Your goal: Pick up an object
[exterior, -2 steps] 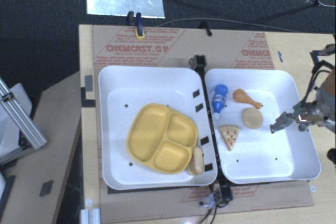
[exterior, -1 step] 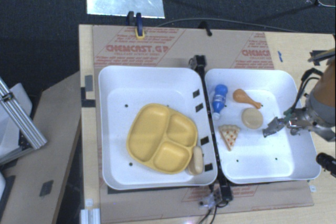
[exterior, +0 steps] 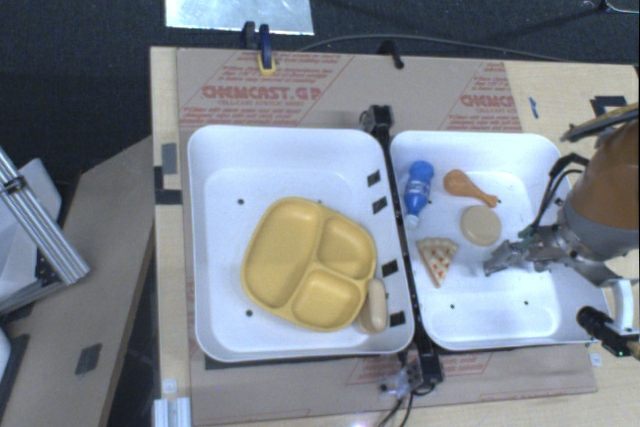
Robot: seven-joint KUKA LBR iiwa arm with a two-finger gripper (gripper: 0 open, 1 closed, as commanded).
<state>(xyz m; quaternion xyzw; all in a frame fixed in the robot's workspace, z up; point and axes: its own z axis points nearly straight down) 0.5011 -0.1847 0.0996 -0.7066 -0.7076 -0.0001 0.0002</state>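
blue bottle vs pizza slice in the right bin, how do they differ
The blue bottle is blue with a white body, rounded and elongated, lying against the bin's left wall. The pizza slice is tan, flat and triangular, lying nearer the middle. Both lie loose in the right bin.

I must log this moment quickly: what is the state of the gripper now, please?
Two-finger gripper: over the right white bin, beside the round beige disc; open or closed cannot be told.

bins: 2 white, left bin (exterior: pixel 215 215), right bin (exterior: pixel 500 315) | yellow divided tray (exterior: pixel 305 260): 1 | bread roll (exterior: pixel 375 305): 1 | blue bottle (exterior: pixel 416 187): 1 | drumstick (exterior: pixel 468 186): 1 | round cookie (exterior: pixel 481 226): 1 | pizza slice (exterior: pixel 437 259): 1 | claw (exterior: pixel 497 261): 1
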